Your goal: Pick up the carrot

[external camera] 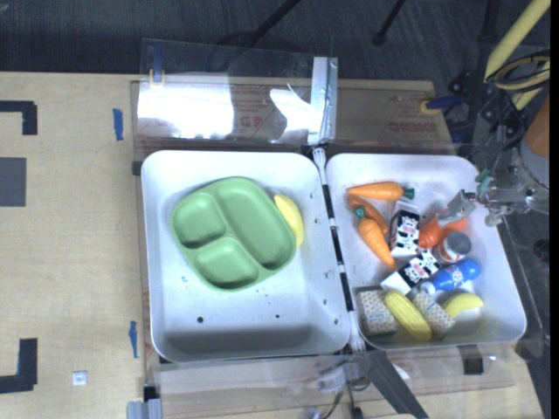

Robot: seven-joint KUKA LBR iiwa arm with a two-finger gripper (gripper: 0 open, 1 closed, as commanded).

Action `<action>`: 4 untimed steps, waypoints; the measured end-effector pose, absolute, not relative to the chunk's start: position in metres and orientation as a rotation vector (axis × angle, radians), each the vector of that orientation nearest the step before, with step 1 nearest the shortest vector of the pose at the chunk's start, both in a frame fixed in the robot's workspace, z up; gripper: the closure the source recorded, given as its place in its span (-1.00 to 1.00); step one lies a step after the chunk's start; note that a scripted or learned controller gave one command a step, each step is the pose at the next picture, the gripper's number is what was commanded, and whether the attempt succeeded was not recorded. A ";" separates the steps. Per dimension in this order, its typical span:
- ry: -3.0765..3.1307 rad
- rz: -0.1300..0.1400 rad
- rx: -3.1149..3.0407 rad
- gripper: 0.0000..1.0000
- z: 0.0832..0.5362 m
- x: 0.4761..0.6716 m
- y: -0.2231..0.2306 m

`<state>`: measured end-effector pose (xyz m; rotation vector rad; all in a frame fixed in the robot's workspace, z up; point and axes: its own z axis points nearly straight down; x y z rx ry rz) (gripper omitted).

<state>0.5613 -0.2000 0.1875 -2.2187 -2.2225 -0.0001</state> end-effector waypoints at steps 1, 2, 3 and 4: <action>-2.444 -0.002 -1.980 -1.00 0.181 0.599 -0.162; -2.478 -0.003 -1.937 -1.00 0.164 0.634 -0.096; -2.462 0.000 -1.952 -1.00 0.134 0.595 -0.127; -2.580 -0.002 -1.798 -1.00 0.185 0.601 -0.078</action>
